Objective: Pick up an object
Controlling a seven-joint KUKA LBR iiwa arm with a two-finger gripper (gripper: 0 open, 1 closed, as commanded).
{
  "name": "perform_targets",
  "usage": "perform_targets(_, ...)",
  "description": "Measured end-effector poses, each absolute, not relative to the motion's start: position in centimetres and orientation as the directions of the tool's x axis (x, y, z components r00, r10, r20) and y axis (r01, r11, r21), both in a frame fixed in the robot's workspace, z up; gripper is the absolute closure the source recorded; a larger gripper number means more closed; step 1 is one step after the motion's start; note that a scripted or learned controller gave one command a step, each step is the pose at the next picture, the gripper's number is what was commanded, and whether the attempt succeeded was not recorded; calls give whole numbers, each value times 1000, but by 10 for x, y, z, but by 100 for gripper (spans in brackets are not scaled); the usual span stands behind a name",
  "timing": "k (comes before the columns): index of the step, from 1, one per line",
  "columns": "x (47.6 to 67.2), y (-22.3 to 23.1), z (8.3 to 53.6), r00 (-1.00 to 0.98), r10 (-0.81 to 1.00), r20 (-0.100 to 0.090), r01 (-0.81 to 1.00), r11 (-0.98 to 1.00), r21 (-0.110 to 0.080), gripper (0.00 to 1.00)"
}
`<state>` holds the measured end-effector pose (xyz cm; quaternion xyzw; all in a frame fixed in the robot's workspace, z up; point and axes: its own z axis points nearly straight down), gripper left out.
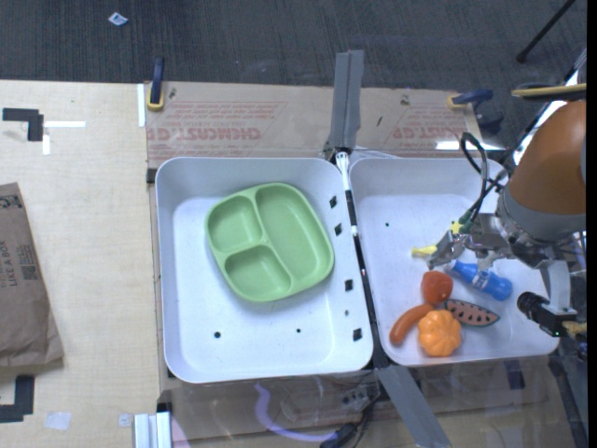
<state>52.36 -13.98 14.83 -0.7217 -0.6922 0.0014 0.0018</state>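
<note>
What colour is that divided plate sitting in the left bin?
Light green, all over. The divided plate shows plainly in the camera view, lying in the left bin.

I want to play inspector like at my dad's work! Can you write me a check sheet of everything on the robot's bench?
Surface: light wooden bench bearing two white bins side by side, on brown cardboard.
Job's things: right bin holds a blue object, red tomato, orange sausage, orange pumpkin and watermelon slice, clustered near its lower right.
Clutter: green divided plate in left bin; brown paper bag at bench's left edge.
Hand: hand low over the blue object; grasp cannot be told.
Cables: black cable looping along the arm.
Surroundings: dark carpet behind.
</note>
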Motion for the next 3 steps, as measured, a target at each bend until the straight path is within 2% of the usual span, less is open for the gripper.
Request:
perform_targets(1,522,-136,90,-122,992,1,992,122,-3,0)
perform_targets(2,523,-137,100,-118,993,1,993,118,-2,100)
perform_targets(3,518,-68,190,169,986,-1,986,-169,-3,100)
